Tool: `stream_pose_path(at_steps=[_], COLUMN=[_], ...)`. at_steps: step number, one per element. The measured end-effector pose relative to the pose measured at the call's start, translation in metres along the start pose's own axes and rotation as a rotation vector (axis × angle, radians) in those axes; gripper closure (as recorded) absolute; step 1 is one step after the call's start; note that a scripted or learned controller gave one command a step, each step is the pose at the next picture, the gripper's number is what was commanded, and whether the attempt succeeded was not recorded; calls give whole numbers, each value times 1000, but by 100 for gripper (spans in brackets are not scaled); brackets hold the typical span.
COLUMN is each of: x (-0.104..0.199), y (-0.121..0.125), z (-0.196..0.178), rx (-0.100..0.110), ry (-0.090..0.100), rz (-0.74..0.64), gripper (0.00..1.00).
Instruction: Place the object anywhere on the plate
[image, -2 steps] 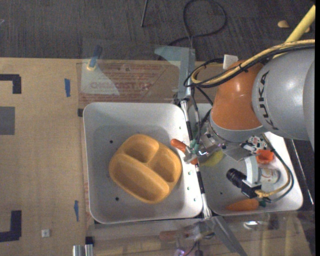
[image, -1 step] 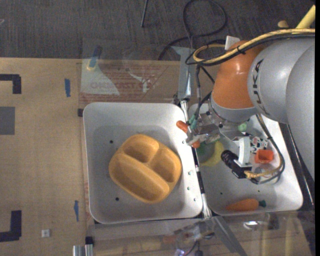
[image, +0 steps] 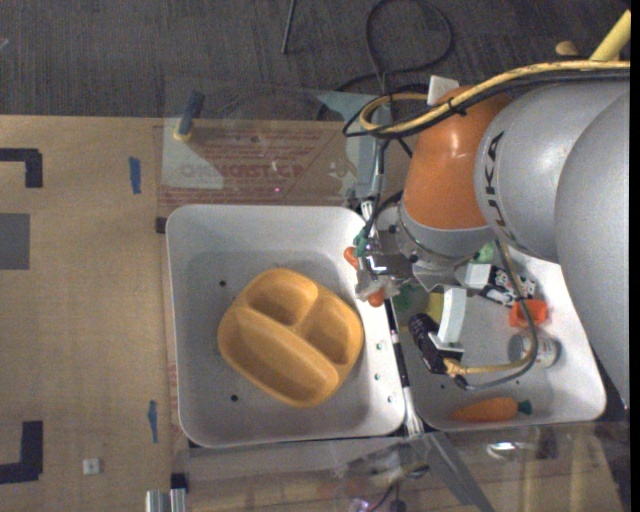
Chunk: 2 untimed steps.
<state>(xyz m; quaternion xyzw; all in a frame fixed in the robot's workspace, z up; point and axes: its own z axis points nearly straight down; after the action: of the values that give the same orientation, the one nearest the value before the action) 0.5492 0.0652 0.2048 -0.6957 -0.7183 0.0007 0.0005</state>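
Well, glossy yellow three-compartment plate (image: 291, 335), smooth white bin (image: 195, 300), tapered orange carrot (image: 488, 409)

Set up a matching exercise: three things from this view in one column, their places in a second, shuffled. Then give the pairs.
Things:
1. plate
2. carrot
3. orange band

Places:
A. on the arm, above the wrist
B. in the left bin
C. by the near edge of the right bin

Pairs: 1-B, 2-C, 3-A
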Motion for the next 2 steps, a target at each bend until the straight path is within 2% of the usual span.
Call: stream_pose_path(at_steps=[1,2], x=[0,24], y=[0,-30], z=[0,55], rx=[0,-47], ry=[0,1], rz=[-1,231], gripper=[0,0])
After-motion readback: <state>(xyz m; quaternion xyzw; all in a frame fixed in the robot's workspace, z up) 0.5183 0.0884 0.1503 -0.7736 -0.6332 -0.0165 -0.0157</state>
